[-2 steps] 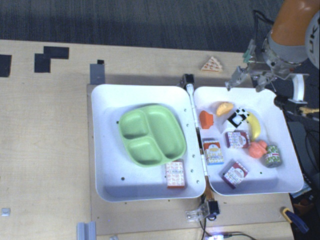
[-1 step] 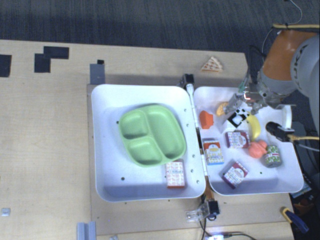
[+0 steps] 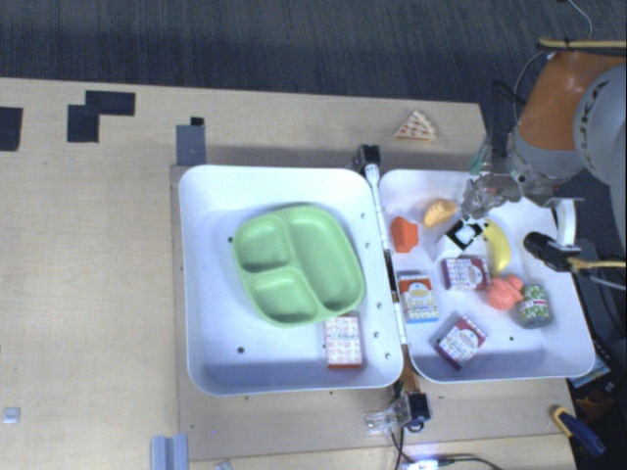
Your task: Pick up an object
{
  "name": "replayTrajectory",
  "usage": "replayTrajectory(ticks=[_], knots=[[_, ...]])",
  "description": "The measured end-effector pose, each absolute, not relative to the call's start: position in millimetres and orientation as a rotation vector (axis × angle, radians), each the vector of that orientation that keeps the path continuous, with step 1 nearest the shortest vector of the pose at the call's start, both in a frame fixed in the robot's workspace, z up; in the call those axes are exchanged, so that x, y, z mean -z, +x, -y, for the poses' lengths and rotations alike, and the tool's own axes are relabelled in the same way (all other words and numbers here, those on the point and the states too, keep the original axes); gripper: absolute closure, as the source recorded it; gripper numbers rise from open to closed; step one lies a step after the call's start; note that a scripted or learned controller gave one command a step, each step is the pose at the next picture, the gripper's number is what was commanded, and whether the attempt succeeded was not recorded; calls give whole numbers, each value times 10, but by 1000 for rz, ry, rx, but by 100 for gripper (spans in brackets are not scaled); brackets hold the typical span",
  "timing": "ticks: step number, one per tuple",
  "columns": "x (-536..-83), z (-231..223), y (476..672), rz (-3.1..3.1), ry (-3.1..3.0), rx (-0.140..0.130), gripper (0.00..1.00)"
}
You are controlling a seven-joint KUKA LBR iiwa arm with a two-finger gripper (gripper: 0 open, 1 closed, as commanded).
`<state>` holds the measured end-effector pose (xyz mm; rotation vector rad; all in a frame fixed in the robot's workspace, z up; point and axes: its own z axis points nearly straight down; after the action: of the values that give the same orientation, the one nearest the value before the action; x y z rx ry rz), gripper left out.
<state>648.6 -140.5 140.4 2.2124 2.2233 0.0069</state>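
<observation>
- You are looking down on two shallow white plastic bins sitting side by side on the pale wooden bench: the left bin [image 3: 201, 292] and the right bin [image 3: 578, 355].
- The left bin is carrying two things: one green three-compartment plastic tray [image 3: 297, 262] lying in its middle, and one small pink-and-white patterned carton [image 3: 343, 342] lying near its front edge, just beside the tray's front corner.
- The right bin is carrying eight loose things.
- One orange block [image 3: 404, 233] is lying near its left edge.
- One yellow-orange lump [image 3: 439, 211] is lying near its back edge.
- One yellow banana [image 3: 499, 247] is lying toward the middle.
- Three small printed cartons are lying there: [image 3: 419, 298], [image 3: 463, 273] and [image 3: 459, 341].
- One pink round piece [image 3: 504, 293] is touching one green-and-white ball [image 3: 534, 305] near the right edge.
- The grey arm's gripper [image 3: 478, 204] is hanging over the right bin's back part, just beside the banana's upper end; you cannot tell how its jaws are standing.
- One triangular slice-shaped toy [image 3: 416, 126] is lying on the bench behind the right bin.
</observation>
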Motion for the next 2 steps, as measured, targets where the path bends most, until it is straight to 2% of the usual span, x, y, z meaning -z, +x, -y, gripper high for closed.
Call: replayTrajectory(ticks=[1,2], knots=[[-1402,1404,6485,-2224,2213,-7,0],[-862,1339,5990,-2222,2216,-5,0]])
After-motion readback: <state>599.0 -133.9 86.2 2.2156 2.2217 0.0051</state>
